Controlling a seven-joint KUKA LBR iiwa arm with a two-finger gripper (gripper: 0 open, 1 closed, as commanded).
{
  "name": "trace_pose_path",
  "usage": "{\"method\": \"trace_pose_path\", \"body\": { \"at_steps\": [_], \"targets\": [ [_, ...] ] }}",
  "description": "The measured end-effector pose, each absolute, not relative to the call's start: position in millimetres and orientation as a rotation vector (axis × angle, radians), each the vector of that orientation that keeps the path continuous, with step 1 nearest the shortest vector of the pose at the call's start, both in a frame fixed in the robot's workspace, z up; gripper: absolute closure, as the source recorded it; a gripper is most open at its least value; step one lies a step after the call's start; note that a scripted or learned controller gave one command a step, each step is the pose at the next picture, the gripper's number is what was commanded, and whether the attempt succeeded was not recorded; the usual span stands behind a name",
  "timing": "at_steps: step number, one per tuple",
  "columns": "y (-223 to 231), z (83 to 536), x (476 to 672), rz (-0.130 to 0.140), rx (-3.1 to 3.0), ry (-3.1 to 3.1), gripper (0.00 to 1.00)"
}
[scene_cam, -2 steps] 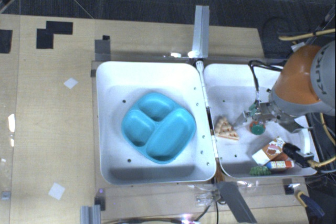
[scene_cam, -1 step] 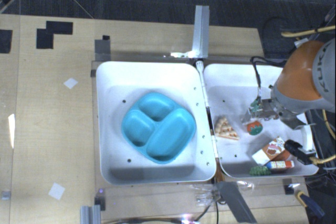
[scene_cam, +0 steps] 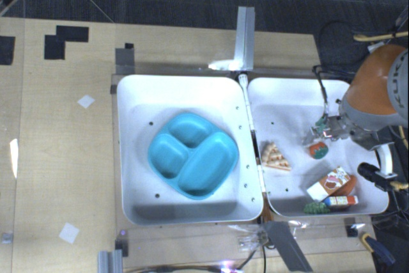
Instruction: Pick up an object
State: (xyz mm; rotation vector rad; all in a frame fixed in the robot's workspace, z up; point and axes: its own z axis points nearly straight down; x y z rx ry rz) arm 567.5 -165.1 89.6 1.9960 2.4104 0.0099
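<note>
White plastic forms the two shallow bins set side by side on the wooden bench [scene_cam: 57, 156]; the left bin [scene_cam: 134, 112] is occupied by a blue sectioned tray [scene_cam: 193, 155], which lies roughly in its middle, its three compartments facing up; the right bin [scene_cam: 281, 96] is reached into by the grey arm with its orange band [scene_cam: 377, 83], which enters from the right edge of the camera view. The gripper [scene_cam: 327, 128] is seen low over the right bin's middle, just above a small round red and green object [scene_cam: 318, 150] that rests on the bin floor; whether that object is touched cannot be told, and it is not seen between the fingers; how the fingers stand cannot be told at this size. A triangular pizza-like wedge [scene_cam: 275, 157] lies near the bin's left wall, well apart from the gripper. Toward the near right corner a small carton [scene_cam: 330, 183] in white and red is seen, with a dark green piece [scene_cam: 314, 207] and an orange and white item [scene_cam: 340, 202] just beside it along the near wall.
</note>
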Motion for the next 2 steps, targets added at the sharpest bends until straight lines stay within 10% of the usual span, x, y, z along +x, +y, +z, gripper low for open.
{"method": "trace_pose_path", "body": {
  "at_steps": [1, 2],
  "targets": [
    [-102, 180, 596.1, 0.006, 2.015, 2.403, 1.00],
    [-110, 258, 579.3, 0.005, 1.608, 2.690, 1.00]
  ]
}}
